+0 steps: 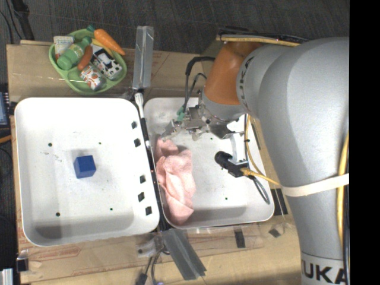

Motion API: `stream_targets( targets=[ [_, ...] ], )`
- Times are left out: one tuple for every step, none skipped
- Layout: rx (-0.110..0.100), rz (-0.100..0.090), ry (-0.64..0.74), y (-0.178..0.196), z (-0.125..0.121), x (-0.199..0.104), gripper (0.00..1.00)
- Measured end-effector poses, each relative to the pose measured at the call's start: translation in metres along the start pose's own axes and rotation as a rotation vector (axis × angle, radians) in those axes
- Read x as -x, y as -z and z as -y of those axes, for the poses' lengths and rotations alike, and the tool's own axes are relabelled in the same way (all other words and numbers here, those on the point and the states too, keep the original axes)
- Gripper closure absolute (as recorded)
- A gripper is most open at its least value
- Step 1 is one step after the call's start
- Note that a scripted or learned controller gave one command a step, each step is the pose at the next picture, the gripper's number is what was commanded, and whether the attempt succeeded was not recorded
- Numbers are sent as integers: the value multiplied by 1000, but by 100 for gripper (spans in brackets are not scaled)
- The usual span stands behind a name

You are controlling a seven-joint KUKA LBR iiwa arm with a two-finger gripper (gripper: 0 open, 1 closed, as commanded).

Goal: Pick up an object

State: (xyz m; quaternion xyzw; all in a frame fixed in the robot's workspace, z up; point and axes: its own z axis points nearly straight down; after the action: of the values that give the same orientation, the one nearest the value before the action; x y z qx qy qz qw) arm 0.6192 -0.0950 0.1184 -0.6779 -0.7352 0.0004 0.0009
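Looking down on both bins from the fixed camera, I've got the arm [297, 129] reaching in from the right, big and grey, covering most of that side of the view. Its orange band [224, 79] sits over the far edge of the right bin [255, 212]. The gripper [181, 123] is low over the far left corner of that bin, just beyond the upper end of the pink cloth [176, 180].

From this slant the end of the arm is a tangle of grey metal. I cannot tell how far open the gripper is, or whether it touches the cloth. Nothing I can make out is held in it.

The pink cloth lies crumpled on the bin floor, close along the left wall. It runs from near the gripper down toward the near left corner, bunched and folded over itself.

Over in the left bin [35, 117], a blue cube [85, 165] sits flat on the white floor, a little left of the middle. It is well apart from the gripper and the cloth, with the walls of both bins between them.

Beyond the left bin, on the bench [172, 61], I see a green bowl [57, 66] heaped with small toy foods, an orange carrot [107, 39] lying across the top. Just beside it a grey metal bar [143, 58] lines up with the gap between the two bins.
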Motion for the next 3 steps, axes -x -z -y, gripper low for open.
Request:
stream_targets(
  targets=[
    [-2,-1,53,-27,51,16,0],
    [-2,-1,12,-27,70,50,0],
    [2,1,244,-26,38,-4,0]
  ],
)
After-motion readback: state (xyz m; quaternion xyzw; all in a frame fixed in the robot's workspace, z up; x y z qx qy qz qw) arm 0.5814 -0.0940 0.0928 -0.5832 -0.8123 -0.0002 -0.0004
